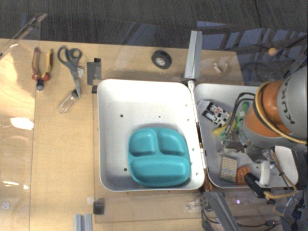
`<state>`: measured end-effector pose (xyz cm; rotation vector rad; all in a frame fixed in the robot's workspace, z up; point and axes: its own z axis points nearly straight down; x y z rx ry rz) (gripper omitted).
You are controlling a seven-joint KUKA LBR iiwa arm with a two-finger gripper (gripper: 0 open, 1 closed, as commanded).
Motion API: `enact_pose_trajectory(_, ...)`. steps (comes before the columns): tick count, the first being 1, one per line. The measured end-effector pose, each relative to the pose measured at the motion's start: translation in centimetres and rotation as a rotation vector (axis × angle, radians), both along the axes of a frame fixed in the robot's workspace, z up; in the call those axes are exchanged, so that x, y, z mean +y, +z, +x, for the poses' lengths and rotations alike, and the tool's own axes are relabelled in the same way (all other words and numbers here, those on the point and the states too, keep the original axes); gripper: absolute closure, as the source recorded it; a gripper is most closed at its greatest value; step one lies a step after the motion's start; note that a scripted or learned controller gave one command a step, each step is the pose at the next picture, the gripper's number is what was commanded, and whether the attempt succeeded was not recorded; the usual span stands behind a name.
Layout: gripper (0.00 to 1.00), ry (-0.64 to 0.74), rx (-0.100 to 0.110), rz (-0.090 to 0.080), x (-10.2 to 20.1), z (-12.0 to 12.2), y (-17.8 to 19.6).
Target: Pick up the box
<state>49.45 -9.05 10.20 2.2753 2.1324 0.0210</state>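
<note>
The pincer (232, 146) hangs low in the right bin (207, 93), tucked under the grey wrist of the arm. From this slant it cannot be told whether it stands apart or together, and nothing is seen clamped in it. The box (215, 112), taken here to be the small white carton with black and red print, lies on the bin floor just up the view and a little left of the pincer, near it but apart. So the task looks barely begun: the arm is over the bin that holds the carton, but the box is not yet grasped or lifted, and the reach, the closing and the raise all remain. Just below the pincer in the view sits a tan patterned block (229, 167), with an orange-brown thing (242, 172) just beside it on the right; a descent aimed short could land on these instead. Some green and yellow clutter (239, 113), too tangled to name, lies up the view from the pincer, just right of the box, and may crowd the approach. Well left of the pincer, across the wall between the bins, a teal divided tray (159, 157) rests in the left bin (103, 129), out of the way. Far to its upper left on the bench (57, 153), scissors (72, 64), pliers (41, 66) and a roll of tape (161, 59) lie well apart from the work.
</note>
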Motion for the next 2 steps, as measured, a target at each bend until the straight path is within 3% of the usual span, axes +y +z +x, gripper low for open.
enact_pose_trajectory(1,0.00,0.000,0.000,0.000,0.0,0.0,0.0)
enact_pose_trajectory(2,0.00,0.051,0.010,0.006,-2.4,-0.3,-1.2)
